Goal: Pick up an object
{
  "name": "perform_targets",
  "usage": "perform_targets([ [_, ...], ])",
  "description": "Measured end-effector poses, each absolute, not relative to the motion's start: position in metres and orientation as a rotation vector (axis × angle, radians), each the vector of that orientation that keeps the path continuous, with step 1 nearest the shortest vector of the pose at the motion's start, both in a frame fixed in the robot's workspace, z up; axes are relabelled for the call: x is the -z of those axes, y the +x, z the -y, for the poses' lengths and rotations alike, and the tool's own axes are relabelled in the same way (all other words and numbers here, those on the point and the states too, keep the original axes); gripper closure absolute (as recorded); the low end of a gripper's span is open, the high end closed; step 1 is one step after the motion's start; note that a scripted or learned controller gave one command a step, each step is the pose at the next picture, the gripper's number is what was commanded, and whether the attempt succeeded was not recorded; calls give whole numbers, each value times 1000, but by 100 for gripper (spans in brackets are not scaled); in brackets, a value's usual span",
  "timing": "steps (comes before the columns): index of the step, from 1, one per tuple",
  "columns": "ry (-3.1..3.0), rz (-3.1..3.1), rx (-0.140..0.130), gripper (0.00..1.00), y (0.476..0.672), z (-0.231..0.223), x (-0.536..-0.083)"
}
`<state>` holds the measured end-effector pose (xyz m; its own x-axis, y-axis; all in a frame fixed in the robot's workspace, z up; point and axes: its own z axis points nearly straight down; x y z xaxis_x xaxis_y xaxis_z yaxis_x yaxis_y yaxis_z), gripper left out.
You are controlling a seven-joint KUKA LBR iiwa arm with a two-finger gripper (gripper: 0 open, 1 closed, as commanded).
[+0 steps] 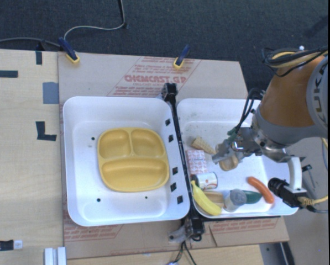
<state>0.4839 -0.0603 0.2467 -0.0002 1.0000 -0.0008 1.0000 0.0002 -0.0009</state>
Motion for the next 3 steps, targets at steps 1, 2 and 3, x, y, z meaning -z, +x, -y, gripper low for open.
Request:
perform_targets([
  [1, -2221, 2222, -3, 100, 484, 62, -242],
  [2, -2219, 2223, -1, 100, 484, 46, -246],
  [3, -2218, 2223, 0, 100, 484, 17, -259],
])
